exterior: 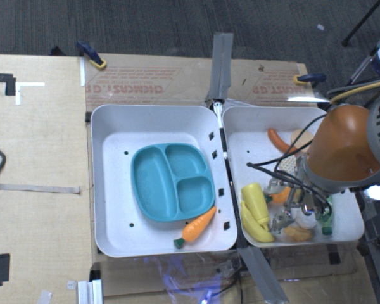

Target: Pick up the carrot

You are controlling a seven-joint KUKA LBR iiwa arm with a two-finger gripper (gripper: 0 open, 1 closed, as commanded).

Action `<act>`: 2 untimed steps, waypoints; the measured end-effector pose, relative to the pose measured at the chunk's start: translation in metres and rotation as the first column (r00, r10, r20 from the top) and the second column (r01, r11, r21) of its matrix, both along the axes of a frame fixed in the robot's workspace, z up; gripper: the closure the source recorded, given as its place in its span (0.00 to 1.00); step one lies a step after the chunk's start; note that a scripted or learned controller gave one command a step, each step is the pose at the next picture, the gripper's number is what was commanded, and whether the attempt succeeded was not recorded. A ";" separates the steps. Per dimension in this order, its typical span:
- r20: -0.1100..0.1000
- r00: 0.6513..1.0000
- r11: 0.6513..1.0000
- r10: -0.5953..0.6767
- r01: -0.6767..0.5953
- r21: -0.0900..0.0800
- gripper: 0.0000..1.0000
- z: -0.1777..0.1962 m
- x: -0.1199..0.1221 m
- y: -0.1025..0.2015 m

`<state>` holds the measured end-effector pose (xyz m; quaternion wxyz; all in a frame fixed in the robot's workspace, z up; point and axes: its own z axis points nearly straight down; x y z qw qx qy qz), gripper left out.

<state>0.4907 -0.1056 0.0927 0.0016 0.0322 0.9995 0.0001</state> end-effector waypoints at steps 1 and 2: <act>0.006 1.000 1.000 0.003 -0.003 -0.002 1.00 0.010 0.003 0.000; 0.002 0.979 0.979 0.202 -0.202 -0.002 1.00 0.000 0.008 -0.106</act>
